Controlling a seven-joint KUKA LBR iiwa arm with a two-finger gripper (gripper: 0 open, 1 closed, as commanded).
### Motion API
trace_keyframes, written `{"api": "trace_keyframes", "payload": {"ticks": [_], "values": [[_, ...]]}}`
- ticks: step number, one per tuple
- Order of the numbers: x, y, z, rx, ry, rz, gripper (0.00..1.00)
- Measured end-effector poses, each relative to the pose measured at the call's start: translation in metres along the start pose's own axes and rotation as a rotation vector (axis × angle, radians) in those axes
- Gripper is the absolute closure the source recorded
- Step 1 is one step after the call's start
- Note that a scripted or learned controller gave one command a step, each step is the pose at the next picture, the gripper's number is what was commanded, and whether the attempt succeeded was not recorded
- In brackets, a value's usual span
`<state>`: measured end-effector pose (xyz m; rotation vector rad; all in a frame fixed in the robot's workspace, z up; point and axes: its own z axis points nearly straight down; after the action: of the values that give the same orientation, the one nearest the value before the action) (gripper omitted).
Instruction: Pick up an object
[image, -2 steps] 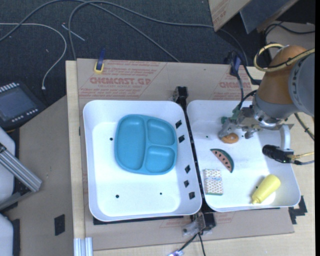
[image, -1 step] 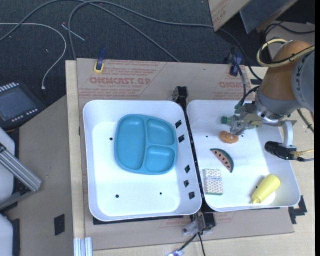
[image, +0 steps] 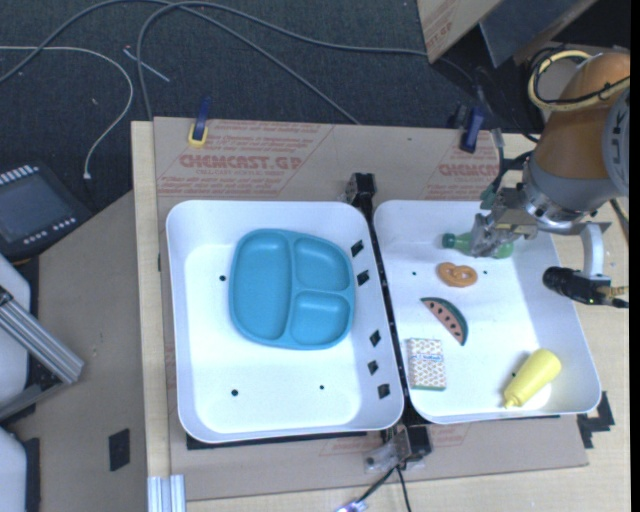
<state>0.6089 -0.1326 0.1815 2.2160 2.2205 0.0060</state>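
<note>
In the right bin (image: 570, 330) lie a small green object (image: 458, 240) at the back, an orange pretzel-like ring (image: 458, 274), a watermelon slice (image: 446, 319), a small patterned white box (image: 426, 362) and a yellow bottle (image: 530, 377). My gripper (image: 490, 238) hangs low at the back of this bin, right beside the green object, whose right end is hidden behind the fingers. Whether it holds the green object I cannot tell.
The left bin (image: 200, 340) holds a blue divided plate (image: 292, 288). A black divider with clips (image: 368, 290) runs between the bins. The arm's orange and grey body (image: 580, 130) looms over the right bin's back right corner. Cables lie on the floor behind.
</note>
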Motion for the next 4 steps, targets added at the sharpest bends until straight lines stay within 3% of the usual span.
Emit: {"api": "trace_keyframes", "payload": {"ticks": [2, 4], "values": [[0.006, 0.002, -0.119, -0.002, -0.001, 0.000, 1.00], [0.106, -0.018, -0.093, 0.010, 0.002, -0.002, 1.00]]}}
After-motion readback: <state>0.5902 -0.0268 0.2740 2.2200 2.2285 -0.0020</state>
